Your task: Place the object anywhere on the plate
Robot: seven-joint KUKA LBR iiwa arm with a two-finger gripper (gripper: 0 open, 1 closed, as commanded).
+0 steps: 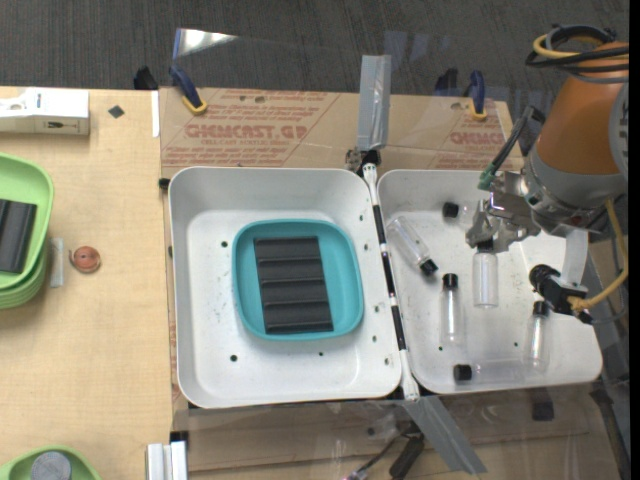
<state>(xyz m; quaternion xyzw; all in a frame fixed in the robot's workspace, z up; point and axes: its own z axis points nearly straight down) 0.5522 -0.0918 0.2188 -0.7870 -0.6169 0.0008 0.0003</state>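
Gripper (487, 236) hovers above a clear vial (485, 278) in the right bin (590, 363); we cannot tell its state. Round and slick, the vial may roll away before reaching the teal plate (350, 288).

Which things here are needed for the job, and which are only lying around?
Needed:
- teal square plate holding a black ridged block
- clear plastic vials with black caps in the right white bin
- gripper

Lying around:
- green tray
- small orange disc
- white box
- brown cardboard sheet
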